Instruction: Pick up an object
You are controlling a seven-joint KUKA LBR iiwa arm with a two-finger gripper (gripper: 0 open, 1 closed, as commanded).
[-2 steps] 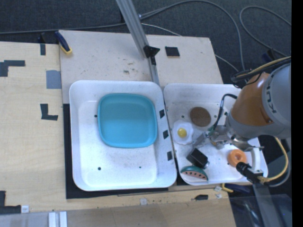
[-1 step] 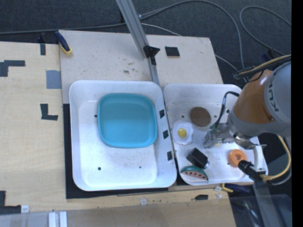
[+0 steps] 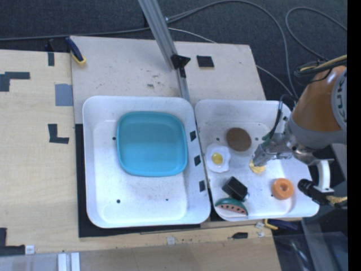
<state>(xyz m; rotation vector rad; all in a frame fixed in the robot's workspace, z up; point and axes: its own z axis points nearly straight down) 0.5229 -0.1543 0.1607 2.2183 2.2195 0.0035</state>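
- Overhead, two shallow white bins sit side by side on the table [image 3: 34,151], their inner walls touching along the middle.
- Left bin [image 3: 101,202]: a blue square plate [image 3: 151,143] lies in its upper middle, apart from every wall, with bare white floor below it and along the left side.
- Right bin [image 3: 217,113]: it holds the small things, crowded toward its lower half.
- A brown round disc [image 3: 238,139] lies near the centre, with open floor above it up to the far wall.
- A fried egg toy [image 3: 218,158] sits close to the bin's left wall, just below and left of the disc.
- A black block [image 3: 235,187] lies tilted below the egg, and a watermelon slice [image 3: 231,209] rests against the near rim, just below the block.
- An orange ring-shaped toy [image 3: 282,188] sits near the lower right corner, apart from the others.
- A small yellow piece [image 3: 257,167] lies between the egg and the orange toy.
- The gripper [image 3: 263,157] is down in the right bin, right over the yellow piece; whether its fingers are spread or closed I cannot tell, nor whether they touch the piece.
- The grey arm [image 3: 318,117] with its orange band crosses the bin's right rim, covering that edge.
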